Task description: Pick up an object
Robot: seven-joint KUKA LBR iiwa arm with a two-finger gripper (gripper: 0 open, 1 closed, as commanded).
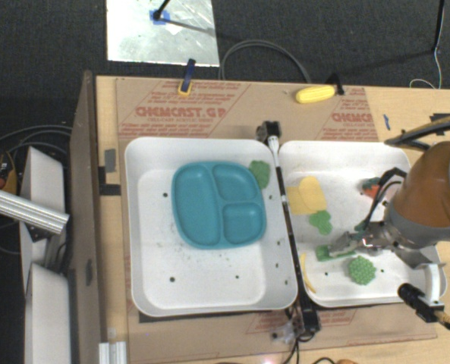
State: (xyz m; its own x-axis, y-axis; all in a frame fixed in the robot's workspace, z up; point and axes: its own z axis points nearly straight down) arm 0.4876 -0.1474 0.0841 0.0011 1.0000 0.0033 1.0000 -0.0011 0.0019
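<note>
The right bin [338, 152] holds a pale yellow object [309, 194], a small green piece [320, 221] just below it, a knobbly green ball [361, 270] and a red object [371, 191] near the arm. My gripper [351, 243] is low in this bin, reaching in from the right. A flat green piece [329, 252] lies right at its tip, touching or nearly touching it. The arm's orange band [437, 192] covers the bin's right side.
The left bin [156, 279] carries a blue divided plate [217, 205] with a green object [260, 173] at its upper right corner. A thin yellow strip [306, 270] lies by the right bin's left wall. A yellow item [314, 93] rests on the cardboard behind the bins.
</note>
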